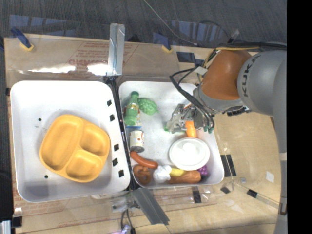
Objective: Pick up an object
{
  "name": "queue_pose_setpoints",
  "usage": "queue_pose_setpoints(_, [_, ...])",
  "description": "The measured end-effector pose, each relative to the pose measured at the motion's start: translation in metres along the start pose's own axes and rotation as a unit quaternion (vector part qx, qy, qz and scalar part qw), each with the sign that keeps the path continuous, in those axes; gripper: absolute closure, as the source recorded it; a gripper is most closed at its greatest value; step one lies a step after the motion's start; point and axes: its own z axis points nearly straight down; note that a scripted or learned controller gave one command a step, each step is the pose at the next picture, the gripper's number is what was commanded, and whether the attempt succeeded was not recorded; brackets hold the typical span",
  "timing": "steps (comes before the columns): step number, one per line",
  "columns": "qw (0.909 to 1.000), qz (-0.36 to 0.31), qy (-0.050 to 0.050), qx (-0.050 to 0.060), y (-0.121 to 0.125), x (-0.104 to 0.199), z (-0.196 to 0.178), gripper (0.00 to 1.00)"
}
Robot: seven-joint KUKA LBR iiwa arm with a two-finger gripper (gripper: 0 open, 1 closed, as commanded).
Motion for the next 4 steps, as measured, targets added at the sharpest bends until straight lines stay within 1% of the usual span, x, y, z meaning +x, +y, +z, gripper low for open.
queue_pose_setpoints(1, [0.9913, 0.132, -0.001, 0.001, -0.001, -0.019, -0.138, 1.0])
queue_pose_setpoints(2, [0.9913, 0.131, 0.003, 0.001, -0.001, -0.017, -0.134, 0.0])
queue_pose_setpoints(3, [0.9685, 0.249, 0.007, 0.001, -0.007, -0.011, -0.031, 0.0])
queue_pose_setpoints(4, [0.9537, 0.301, 0.005, 0.001, 0.003, -0.018, 0.013, 0.0])
